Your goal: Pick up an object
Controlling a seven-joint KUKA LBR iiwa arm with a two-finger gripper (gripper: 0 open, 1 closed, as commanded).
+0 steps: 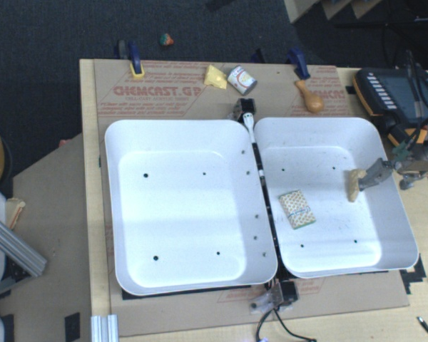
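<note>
A small patterned card (297, 209) lies flat in the right bin (371, 258) — likely light, thin, best pinched across its edges — while the gripper (357, 184), fingers' state impossible to tell, sits nearby.

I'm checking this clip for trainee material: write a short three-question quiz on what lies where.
1. True or false: the small patterned square pad lies in the right white bin.
2. Which item lies on the board beyond the bins: A the yellow wedge-shaped block, B a red mug?
3. Fill in: the tan object by the gripper is over the ___ bin.

Key: 1 true; 2 A; 3 right.
</note>
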